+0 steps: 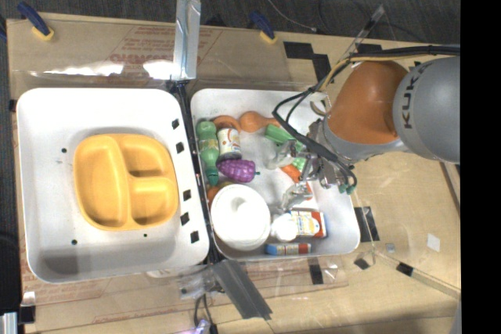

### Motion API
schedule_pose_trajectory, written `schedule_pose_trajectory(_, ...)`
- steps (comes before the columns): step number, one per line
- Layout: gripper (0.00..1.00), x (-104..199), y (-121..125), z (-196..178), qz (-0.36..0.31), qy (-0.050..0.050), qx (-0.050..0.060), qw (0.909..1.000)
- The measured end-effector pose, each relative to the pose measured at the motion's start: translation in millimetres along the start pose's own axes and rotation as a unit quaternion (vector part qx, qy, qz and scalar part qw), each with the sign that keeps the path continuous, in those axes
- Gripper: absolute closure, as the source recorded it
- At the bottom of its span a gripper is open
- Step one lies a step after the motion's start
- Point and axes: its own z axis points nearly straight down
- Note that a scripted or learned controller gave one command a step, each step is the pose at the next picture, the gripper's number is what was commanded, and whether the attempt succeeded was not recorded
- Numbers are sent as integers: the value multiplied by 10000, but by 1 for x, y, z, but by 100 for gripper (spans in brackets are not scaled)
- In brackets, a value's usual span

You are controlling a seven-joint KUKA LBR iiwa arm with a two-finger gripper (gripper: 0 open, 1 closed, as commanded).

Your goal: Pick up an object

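2 bins [47,121]; clutter [239,168] crowds end effector [301,180].

arm [427,109] | grey casing | letters "KU" readable, rest cut off

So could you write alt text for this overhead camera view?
A grey robot arm with an orange band lowers its end effector into the right white bin, crowded with toy food, purple grapes and a white bowl. The left bin holds a yellow divided tray.

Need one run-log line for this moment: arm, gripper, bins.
arm: over right bin | gripper: low among toys, beside purple grapes | grasp: none visible | left bin: yellow tray
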Motion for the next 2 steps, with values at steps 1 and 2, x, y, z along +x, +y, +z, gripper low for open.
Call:
schedule_pose_trajectory(1,0,-23,-1,-1,-476,-17,8,9989)
schedule_pose_trajectory(2,0,-4,0,0,-100,4,-2,9999)
